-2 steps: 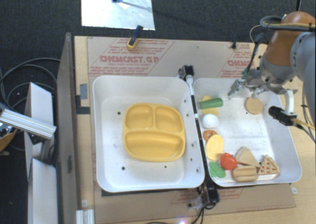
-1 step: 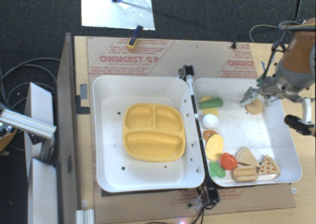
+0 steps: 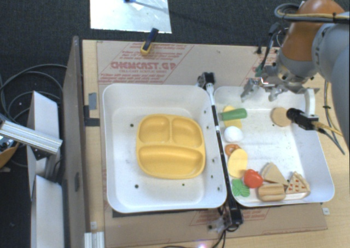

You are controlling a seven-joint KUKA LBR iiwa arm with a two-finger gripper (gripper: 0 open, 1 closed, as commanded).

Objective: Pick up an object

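My gripper (image 3: 261, 91) hangs over the far rim of the right bin (image 3: 317, 156), its two fingers spread apart with nothing between them. Toy food lies in that bin. A tan round biscuit (image 3: 280, 116) sits just in front of the gripper, to its right. A green and yellow vegetable (image 3: 233, 114) and a white egg (image 3: 233, 133) lie along the left wall. Nearer the front are a yellow slice (image 3: 237, 162), a red tomato (image 3: 252, 178), a bread piece (image 3: 272, 173), a bun (image 3: 271, 192) and a pizza wedge (image 3: 297, 184).
The left bin (image 3: 117, 132) holds a yellow divided plate (image 3: 169, 145). A black divider bar (image 3: 217, 132) runs between the bins. A small orange piece (image 3: 232, 148) and a green leaf (image 3: 239, 188) lie by the right bin's left wall.
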